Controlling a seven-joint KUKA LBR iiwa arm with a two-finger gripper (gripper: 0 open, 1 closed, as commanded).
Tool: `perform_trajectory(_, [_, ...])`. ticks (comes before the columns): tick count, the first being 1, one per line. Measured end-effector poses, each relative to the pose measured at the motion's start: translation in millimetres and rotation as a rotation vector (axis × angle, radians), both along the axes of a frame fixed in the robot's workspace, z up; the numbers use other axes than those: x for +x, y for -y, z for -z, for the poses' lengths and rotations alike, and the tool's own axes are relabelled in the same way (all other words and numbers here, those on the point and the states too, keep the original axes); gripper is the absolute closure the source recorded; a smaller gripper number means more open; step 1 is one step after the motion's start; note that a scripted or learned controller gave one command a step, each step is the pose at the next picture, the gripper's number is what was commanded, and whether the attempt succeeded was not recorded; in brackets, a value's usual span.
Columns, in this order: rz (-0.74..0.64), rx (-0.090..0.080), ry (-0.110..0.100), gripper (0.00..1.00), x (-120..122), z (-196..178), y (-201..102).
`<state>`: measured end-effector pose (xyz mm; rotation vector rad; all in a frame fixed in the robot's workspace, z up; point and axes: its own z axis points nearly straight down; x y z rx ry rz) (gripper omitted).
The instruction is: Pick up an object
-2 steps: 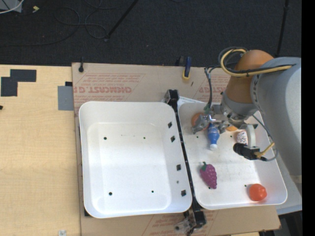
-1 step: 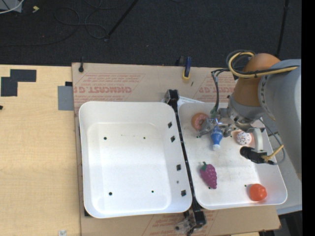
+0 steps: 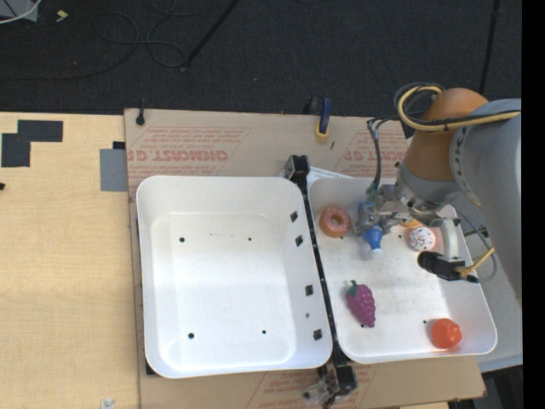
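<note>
Two white bins [image 3: 223, 201] we log on cardboard-covered wooden bench [image 3: 60, 254]; dark carpet, cables behind. Gripper [image 3: 373, 228] seemingly touches blue object [image 3: 374, 239]; its grip we cannot tell.

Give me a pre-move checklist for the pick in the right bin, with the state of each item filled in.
1. Gripper is over the right bin: ok.
2. A target lies under it, the blue object at its tip: ok.
3. Blue object is actually between the fingers: cannot tell.
4. Neighbours stand apart from the target: donut to the left and purple grapes below are both separate: ok.
5. Orange ball in the near right corner is out of the way: ok.
6. Round speckled object beside the wrist is free of the cables: cannot tell.
</note>
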<state>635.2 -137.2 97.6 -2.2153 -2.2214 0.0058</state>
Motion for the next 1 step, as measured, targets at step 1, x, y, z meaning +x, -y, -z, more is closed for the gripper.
perform_trajectory(1, [-0.006, 0.003, 0.013, 1.00, 2.6, -96.3, -84.9])
